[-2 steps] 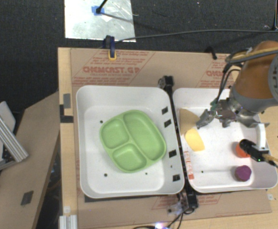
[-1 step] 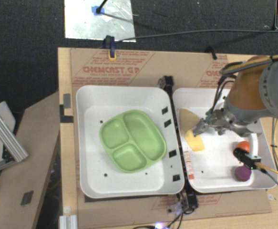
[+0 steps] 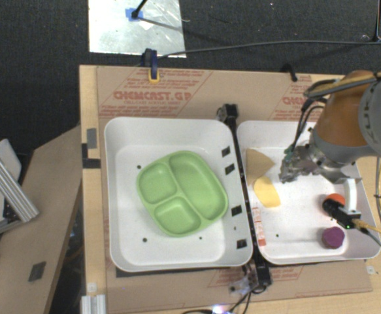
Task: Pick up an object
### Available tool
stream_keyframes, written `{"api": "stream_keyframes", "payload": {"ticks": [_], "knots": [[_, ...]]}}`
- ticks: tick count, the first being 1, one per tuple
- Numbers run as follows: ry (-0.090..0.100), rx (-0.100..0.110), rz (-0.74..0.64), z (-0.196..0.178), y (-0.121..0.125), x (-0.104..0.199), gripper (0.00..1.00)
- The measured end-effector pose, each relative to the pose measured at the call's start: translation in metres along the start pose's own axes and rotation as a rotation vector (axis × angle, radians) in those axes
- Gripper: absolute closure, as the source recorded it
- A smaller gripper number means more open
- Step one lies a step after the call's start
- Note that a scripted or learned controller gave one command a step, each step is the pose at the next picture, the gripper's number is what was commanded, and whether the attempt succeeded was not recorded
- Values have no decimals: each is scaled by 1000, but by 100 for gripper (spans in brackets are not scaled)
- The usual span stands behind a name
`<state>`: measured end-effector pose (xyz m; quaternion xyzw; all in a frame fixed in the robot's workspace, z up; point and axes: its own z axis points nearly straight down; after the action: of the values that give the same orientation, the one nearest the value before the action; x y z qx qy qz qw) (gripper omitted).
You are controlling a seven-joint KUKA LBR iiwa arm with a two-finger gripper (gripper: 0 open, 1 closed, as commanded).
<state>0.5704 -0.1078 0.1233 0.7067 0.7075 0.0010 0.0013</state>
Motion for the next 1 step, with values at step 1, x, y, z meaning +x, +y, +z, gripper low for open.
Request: {"api": "stream_keyframes", "payload": {"ticks": [1], "knots": [[0,-2,2,-45,-3,-5,100]]}}
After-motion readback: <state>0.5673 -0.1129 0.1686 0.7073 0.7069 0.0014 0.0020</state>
